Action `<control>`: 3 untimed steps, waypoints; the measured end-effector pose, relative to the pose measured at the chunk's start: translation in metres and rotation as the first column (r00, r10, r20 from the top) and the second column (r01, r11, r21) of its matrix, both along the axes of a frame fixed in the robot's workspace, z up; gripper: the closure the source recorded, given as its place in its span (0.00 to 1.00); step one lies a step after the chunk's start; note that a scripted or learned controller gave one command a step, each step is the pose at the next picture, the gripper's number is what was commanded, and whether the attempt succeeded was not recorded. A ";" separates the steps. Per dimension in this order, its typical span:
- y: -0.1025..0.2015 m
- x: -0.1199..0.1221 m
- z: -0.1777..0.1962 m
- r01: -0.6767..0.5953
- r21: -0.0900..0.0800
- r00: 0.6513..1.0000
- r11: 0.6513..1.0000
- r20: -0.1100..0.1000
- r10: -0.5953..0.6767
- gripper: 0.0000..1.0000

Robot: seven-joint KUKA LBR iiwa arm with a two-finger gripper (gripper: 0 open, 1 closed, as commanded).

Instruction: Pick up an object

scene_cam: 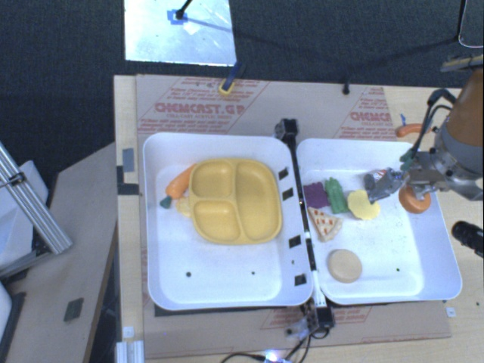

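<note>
The bench carried two shallow white bins side by side, the left bin (162, 278) and the right bin (423, 274), meeting along a black-clipped seam at the centre. In the left bin lay a yellow three-compartment plate (231, 201), with a toy carrot (178, 183) touching its rim at 9 o'clock, the orange body slanting up toward the plate and the green top pointing down and left. The right bin held the toy foods clustered in its upper left part: a purple piece (315, 194) nearest the seam, a green piece (335, 193) just beside it at 3 o'clock, a yellow lemon-like piece (363, 205) at 4 o'clock from the green one, a pizza slice (324, 223) at 6 o'clock from the purple piece, and a round tan cookie (344, 265) well below, at 6 o'clock from the slice. An orange round piece (414, 200) sat near the bin's right wall, partly under the arm. The gripper (380, 183) reached in from 3 o'clock and stood over the right bin, its tip just above the yellow lemon-like piece at that piece's 1 o'clock. Whether its jaws were spread or pressed together could not be told from this view, and no item was seen between them.
</note>
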State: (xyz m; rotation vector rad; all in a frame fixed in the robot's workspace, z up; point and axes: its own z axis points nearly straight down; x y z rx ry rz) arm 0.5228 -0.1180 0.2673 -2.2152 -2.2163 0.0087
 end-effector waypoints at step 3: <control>-0.001 0.010 -0.090 -0.001 -0.001 1.000 1.000 0.007 0.001 0.00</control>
